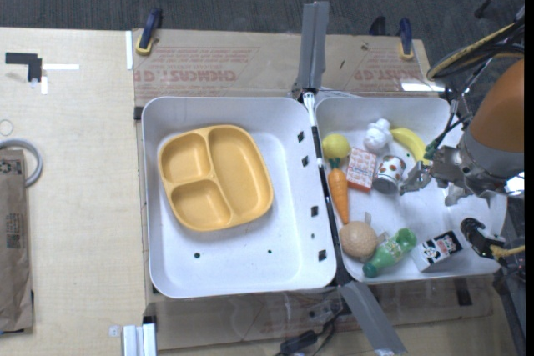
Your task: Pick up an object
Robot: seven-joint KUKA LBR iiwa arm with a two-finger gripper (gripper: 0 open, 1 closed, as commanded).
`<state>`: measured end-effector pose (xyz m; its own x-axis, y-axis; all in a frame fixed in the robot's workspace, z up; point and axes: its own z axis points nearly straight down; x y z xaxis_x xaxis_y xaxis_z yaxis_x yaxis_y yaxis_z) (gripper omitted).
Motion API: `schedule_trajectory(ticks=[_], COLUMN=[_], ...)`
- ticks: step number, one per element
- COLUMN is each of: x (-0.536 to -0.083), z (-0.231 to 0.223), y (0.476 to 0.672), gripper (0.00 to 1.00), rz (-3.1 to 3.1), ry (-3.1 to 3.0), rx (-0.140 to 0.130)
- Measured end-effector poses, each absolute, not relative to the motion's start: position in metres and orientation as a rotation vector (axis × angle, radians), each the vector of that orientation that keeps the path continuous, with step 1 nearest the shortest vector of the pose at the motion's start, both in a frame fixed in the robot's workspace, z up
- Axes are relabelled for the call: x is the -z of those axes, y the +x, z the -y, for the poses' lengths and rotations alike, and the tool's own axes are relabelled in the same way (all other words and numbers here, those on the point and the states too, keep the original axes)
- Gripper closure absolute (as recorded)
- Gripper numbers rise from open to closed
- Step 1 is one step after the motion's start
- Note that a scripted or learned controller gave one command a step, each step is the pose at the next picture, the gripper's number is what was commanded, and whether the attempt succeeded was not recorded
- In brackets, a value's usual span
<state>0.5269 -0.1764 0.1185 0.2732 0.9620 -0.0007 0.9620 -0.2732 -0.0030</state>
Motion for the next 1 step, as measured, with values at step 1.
schedule_trajectory(ticks=[1], x=[-0.091], z=[0.1917], y=[0.5791], gripper=[0.0], rz=[1.164], ry=[-2.918], rx=[-0.006])
